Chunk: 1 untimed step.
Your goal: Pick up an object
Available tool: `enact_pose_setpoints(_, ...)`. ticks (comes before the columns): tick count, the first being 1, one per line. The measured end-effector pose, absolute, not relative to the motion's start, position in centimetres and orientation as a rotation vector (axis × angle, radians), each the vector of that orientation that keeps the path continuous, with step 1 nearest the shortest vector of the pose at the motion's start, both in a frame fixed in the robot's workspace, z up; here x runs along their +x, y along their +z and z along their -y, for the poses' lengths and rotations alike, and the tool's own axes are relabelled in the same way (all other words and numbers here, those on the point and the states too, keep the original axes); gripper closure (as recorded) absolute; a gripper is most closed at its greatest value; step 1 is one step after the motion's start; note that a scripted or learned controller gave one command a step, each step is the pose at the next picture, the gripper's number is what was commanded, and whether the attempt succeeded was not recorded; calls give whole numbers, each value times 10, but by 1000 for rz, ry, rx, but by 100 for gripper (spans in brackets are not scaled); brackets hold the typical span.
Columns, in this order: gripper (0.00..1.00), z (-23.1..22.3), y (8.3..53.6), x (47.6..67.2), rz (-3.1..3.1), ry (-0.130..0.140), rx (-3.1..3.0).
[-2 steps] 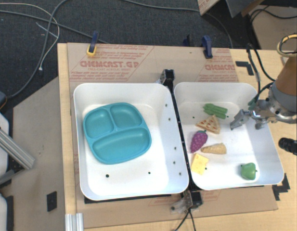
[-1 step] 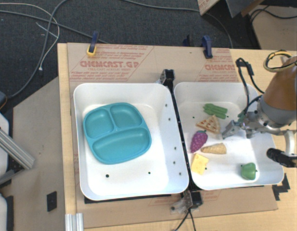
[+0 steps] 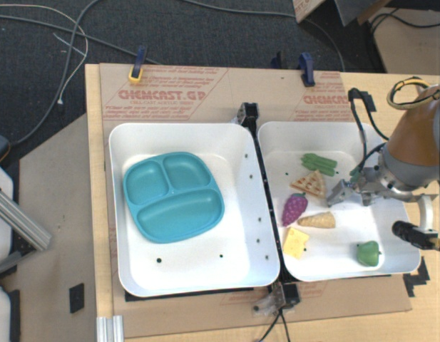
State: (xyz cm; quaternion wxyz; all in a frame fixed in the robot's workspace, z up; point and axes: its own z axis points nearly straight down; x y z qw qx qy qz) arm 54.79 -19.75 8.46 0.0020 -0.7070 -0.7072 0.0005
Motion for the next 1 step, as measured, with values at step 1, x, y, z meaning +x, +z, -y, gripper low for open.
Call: enact_pose_setpoints(1,100,198,96,549,2221,-2,-2220)
